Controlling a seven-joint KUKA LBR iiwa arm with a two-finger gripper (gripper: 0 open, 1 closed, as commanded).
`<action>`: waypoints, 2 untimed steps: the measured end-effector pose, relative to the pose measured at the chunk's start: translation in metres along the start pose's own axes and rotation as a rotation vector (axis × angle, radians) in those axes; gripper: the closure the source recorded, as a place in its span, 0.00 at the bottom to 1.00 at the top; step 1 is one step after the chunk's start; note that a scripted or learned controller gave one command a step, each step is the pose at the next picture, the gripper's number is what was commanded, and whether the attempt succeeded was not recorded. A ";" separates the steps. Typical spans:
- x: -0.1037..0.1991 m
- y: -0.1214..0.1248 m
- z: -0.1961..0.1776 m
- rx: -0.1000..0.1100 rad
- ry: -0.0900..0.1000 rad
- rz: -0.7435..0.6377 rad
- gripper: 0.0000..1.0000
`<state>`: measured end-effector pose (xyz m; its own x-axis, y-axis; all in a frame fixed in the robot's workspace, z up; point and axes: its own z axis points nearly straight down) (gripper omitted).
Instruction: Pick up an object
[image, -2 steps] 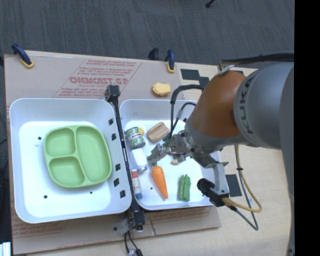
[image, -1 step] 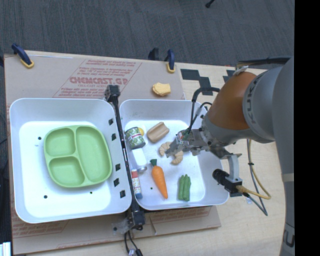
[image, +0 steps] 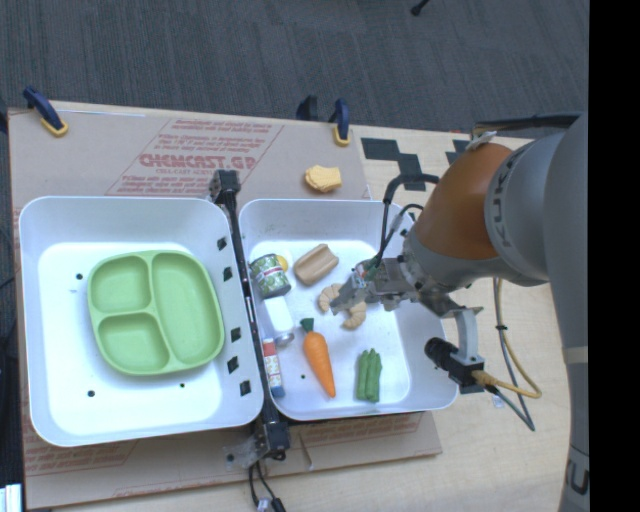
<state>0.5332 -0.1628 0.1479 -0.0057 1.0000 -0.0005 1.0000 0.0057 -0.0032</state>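
Note:
My gripper (image: 352, 296) hangs low in the right bin (image: 400, 215), right over a small tan lumpy piece (image: 340, 304). Its fingers are dark and blurred against that piece. Left of it lie a tan bread-like block (image: 315, 263) and a small green-labelled can (image: 269, 275). Nearer the front of the bin are an orange carrot (image: 319, 362) and a green pea pod (image: 369, 375). A thin red-and-white tube (image: 271, 366) and a small white item (image: 279, 318) lie along the bin's left wall.
The left bin (image: 40, 300) holds a green three-part plate (image: 155, 310). A yellow-tan food piece (image: 322, 179) lies on the cardboard behind the right bin. Blue clamps (image: 342, 120) grip the board's back edge. Cables trail at the right of the arm.

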 end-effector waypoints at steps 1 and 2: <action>-0.010 -0.029 0.057 0.001 0.001 -0.001 0.00; -0.011 -0.028 0.046 0.001 0.000 -0.006 1.00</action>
<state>0.5052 -0.1735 0.1017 -0.0117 0.9999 -0.0007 0.9999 0.0117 -0.0038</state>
